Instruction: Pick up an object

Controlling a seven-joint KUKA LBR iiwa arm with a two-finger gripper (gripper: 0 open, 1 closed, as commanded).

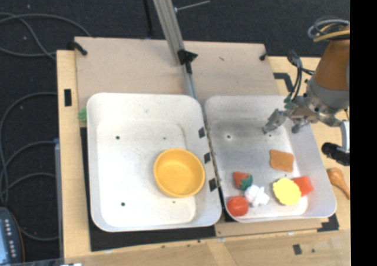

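My gripper [284, 125] hangs over the upper right part of the right bin [235, 117], its two fingers spread open with nothing between them. Below it in the same bin lie an orange-brown slab [281, 160], a yellow piece [286, 191], a small red-orange block [304, 185], a red piece with a green top [242, 179], a white crumpled bit [255, 195] and a red ball [237, 205]. The slab is the closest, a short way below the fingers. A yellow bowl [179, 172] sits in the left bin [118, 123].
A slanted metal pole [171, 23] rises behind the bins, ending at the divide between them. An orange object [338, 180] lies on the bench outside the right bin's right rim. Cables trail on the dark floor at left.
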